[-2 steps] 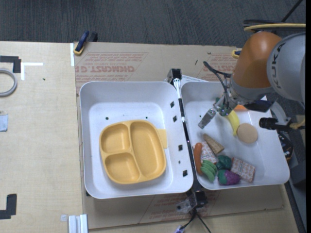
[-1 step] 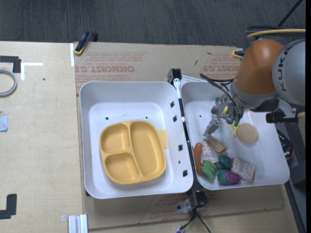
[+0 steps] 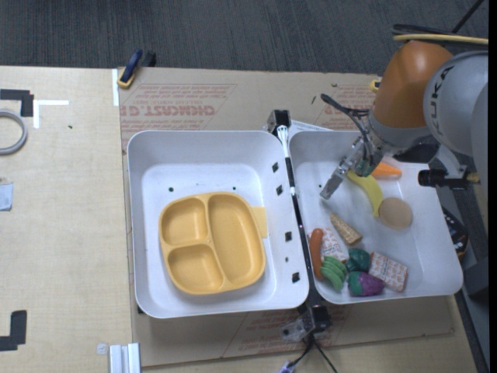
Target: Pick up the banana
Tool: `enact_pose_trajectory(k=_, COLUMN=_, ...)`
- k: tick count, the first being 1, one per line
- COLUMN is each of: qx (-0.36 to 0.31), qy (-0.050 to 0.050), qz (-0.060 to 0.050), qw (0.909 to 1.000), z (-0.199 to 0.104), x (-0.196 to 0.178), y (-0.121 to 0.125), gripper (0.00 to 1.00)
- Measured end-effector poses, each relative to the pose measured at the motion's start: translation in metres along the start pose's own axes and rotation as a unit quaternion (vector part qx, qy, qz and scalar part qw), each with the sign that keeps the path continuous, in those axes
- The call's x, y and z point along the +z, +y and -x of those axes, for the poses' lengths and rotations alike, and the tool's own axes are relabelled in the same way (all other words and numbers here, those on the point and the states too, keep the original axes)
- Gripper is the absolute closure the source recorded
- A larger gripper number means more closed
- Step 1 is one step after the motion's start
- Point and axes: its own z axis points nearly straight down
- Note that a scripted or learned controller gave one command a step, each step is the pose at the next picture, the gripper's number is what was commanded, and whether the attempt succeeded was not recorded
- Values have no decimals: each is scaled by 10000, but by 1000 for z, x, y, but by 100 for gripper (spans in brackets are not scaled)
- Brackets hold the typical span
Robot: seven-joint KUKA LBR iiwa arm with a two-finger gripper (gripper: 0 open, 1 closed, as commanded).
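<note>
Claw (image 3: 347,176) is down inside the right bin (image 3: 435,286), right at the upper end of the banana (image 3: 370,190), and from this angle I cannot tell how it is set or whether it has any hold on the fruit. That banana lies in the upper middle of the right bin, curving down toward a beige egg-shaped item (image 3: 395,213) just beside its lower end. An orange carrot (image 3: 386,172) sits just above it, partly under the arm. Lower down it's crowded: a red sausage (image 3: 316,248) along the left wall, a tan wedge (image 3: 345,229), green pieces (image 3: 335,271), a purple item (image 3: 365,285) and a speckled cracker-like block (image 3: 387,271), all bunched close together. Over in the left bin (image 3: 147,231), a yellow three-compartment plate (image 3: 211,242) sits alone. Both bins rest on a cardboard sheet (image 3: 186,103) printed with red lettering, upside down and too faint to read. A blue-and-yellow tool (image 3: 130,69) lies at the cardboard's top left corner, a roll of tape (image 3: 11,133) far left.
</note>
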Motion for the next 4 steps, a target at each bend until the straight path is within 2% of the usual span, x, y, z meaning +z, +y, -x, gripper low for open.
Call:
enact_pose_trajectory(k=1, qx=-1655, qy=-72, qz=17, qw=9862, z=-35, x=-1, y=-15, gripper=0)
enact_pose_trajectory(k=2, qx=-263, qy=-79, qz=29, qw=9996, z=-21, x=-11, y=-14, gripper=0)
enact_pose_trajectory(k=3, qx=-1974, qy=-74, qz=15, qw=9803, z=-38, x=-1, y=-17, gripper=0)
enact_pose_trajectory(k=4, qx=-2113, qy=-83, qz=17, qw=9774, z=-34, x=-1, y=-15, gripper=0)
